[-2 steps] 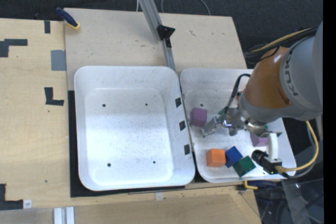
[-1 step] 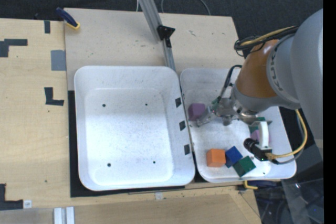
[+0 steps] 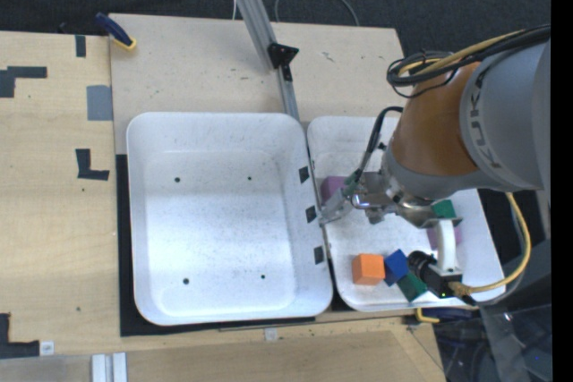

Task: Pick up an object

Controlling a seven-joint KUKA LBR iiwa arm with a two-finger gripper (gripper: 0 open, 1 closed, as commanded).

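My gripper point(image 3: 338, 203) hangs low over the left side of the right bin point(image 3: 345, 134), close to the wall shared with the left bin. A purple piece point(image 3: 332, 187) lies just beside it, partly hidden by the gripper. Near the front of the right bin sit an orange cube point(image 3: 368, 268), a blue block point(image 3: 397, 267) and a dark green block point(image 3: 412, 286). Another green piece point(image 3: 442, 210) and a pale purple piece point(image 3: 445, 235) show at the bin's right side, below the wrist. Nothing shows between the fingers.
The left bin point(image 3: 219, 219) is large and white with a few dark specks. A grey metal rail point(image 3: 255, 9) slants down from the top to the bins' shared edge. The arm's bulk covers the right bin's upper right.
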